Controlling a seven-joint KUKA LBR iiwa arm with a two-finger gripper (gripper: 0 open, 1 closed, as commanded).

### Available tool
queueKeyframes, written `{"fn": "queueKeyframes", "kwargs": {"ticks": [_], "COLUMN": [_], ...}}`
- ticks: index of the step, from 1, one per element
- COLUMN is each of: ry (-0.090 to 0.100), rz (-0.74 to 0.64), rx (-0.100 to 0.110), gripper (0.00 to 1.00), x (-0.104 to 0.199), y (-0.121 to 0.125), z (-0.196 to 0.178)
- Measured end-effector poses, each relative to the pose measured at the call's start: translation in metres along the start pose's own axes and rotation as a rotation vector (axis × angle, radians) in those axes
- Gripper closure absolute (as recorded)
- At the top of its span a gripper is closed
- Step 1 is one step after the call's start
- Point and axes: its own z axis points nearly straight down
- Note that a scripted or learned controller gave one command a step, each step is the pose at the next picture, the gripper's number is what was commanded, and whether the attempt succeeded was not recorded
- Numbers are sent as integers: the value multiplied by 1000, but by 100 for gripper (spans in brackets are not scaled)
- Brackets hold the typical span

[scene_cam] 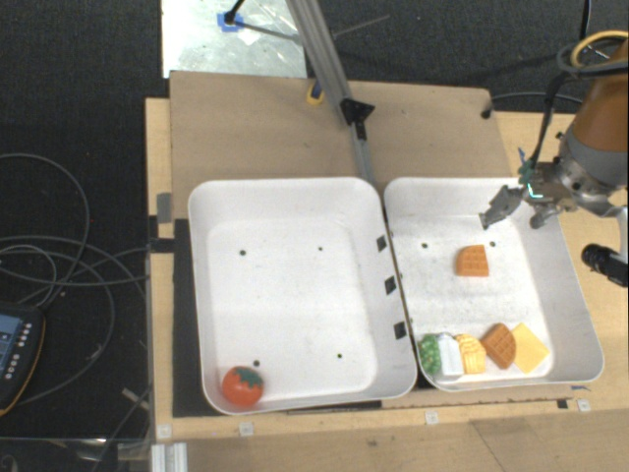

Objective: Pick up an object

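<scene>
Red tomato (pixel 242 386); orange waffle (pixel 473 262); yellow cheese (pixel 530 348); white bins (pixel 285 197).

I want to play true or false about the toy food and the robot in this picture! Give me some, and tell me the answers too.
1. The tomato sits in the left bin. True.
2. The robot's jaws are holding the orange waffle piece. False: the gripper hangs apart from it, over the right bin's far side, with nothing between the jaws.
3. The yellow cheese block is in the right bin's near corner. True.
4. The tomato lies right beside the cheese. False: they are in different bins.
5. Several toy foods are bunched along the right bin's near edge. True.
</scene>
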Motion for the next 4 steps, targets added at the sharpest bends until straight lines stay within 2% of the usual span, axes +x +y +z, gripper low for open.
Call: {"fn": "queueKeyframes", "kwargs": {"ticks": [1, 3, 4], "ry": [-1, 0, -2], "rz": [-1, 4, 3], "rx": [-3, 2, -3], "gripper": [0, 0, 0], "x": [0, -3, -3], "y": [1, 1, 2], "z": [-2, 120, 128]}}
